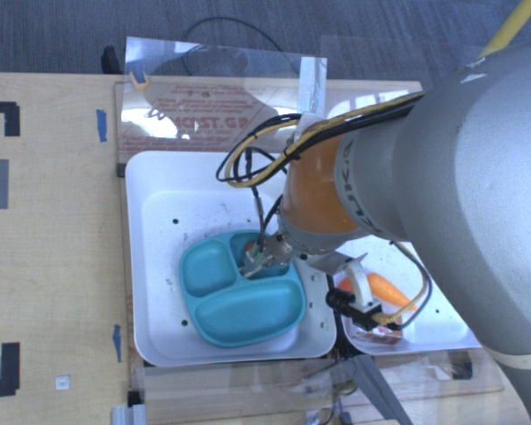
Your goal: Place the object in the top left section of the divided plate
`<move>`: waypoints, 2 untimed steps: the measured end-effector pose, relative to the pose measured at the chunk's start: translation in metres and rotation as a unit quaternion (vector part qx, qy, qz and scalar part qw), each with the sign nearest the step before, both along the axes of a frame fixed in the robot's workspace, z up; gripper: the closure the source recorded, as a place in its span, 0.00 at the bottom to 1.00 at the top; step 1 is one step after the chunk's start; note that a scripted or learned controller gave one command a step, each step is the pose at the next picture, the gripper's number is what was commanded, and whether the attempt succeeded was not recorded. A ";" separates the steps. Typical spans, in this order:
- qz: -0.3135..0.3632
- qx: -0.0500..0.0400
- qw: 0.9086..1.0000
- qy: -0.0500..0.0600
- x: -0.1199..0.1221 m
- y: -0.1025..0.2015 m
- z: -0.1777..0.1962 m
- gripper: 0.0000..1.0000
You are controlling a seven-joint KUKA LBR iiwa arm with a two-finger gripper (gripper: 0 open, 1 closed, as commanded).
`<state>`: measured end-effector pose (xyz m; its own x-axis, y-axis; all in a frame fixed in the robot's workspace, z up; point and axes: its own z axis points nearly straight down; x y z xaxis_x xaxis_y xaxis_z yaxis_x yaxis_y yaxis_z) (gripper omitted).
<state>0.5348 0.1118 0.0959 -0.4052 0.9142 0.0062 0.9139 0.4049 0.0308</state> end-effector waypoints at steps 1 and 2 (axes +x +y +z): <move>0.142 -0.011 0.990 -0.002 0.021 0.008 0.000 1.00; 0.063 -0.011 0.998 0.011 -0.002 -0.048 0.088 1.00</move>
<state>0.5327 0.0635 0.1838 -0.5175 0.8557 -0.0024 0.8557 0.5175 0.0016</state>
